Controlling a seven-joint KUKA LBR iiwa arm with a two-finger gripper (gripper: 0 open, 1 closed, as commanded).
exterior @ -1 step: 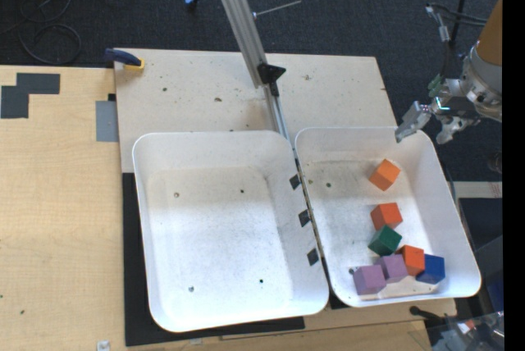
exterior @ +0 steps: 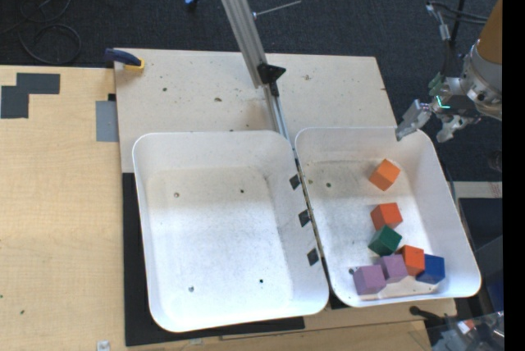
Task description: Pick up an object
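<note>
Your gripper [exterior: 430, 118] hangs just outside the right bin [exterior: 449, 185], off its far right corner, carrying nothing; jaw state unclear at this angle. Nothing picked yet. The orange cube [exterior: 384, 174] lies nearest that corner; other blocks cluster toward the near right corner.

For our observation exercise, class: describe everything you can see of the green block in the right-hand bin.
The green block is a small dark green cube, matte like painted wood or foam, turned so that its corners point diagonally. It lies on the floor of the right bin, in the lower half, near the middle of a loose row of blocks. The red-orange block just above appears to touch it; a purple block and another orange block lie close below. The gripper is well away, above the bin's far rim.
</note>
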